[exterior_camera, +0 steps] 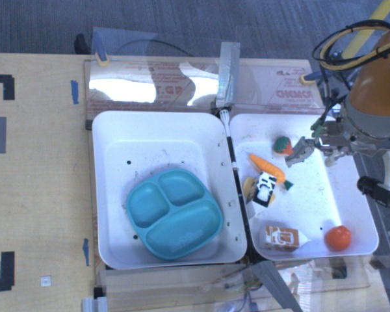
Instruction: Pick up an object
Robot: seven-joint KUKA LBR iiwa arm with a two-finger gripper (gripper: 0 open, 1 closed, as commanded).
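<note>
Starting at the front edge: the right bin [361, 194] has a small brown-and-white carton [281, 237] lying flat near its front wall, and a red-orange tomato-looking ball [338, 237] just to the right of it in the front right corner, the two a bit apart. Over in the left bin [110, 174] there's a teal divided plate [175, 212] with three compartments, sitting toward the front and middle, slightly turned.

Moving back in the right bin, a little black-and-white toy [265, 190] sits close to the divider between the bins, with something yellowish tucked against its left side that I can't make out. A toy carrot [269, 167] lies diagonally right behind it, touching or very nearly, green end pointing toward the bin's middle. Further back is a small round thing, orange with a green top [283, 144], near the far wall.

The hand [301, 151] hangs just right of that round thing, above the bin floor, with nothing between its fingers; looks released, fingers spread a bit. The arm with its orange band [374, 90] comes in from the right.

Behind both bins the wooden bench [32, 174] carries a shiny clear sheet with red print [162, 83].
</note>
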